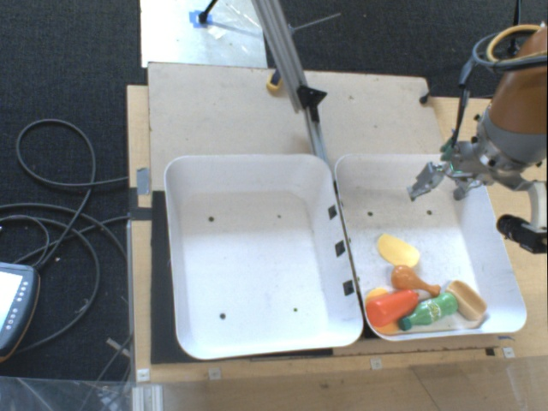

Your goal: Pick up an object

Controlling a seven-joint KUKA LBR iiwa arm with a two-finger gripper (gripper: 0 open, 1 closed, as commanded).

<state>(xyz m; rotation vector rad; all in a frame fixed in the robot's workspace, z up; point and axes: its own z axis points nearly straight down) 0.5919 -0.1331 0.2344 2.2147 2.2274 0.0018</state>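
Right bin (479,229): toys (419,298) crowd near edge, far half bare.

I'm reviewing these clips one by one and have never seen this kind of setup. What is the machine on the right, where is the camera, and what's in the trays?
One fixed camera looks down at a slant on a bench with two shallow white bins. The machine at the right is a robot arm, grey with an orange band; its end effector hangs above the right bin, apart from the objects, holding nothing. Toy foods sit in that bin's near corner: a yellow piece, a drumstick, a red-orange piece, a green bottle and a tan piece. The left bin lies beside it.
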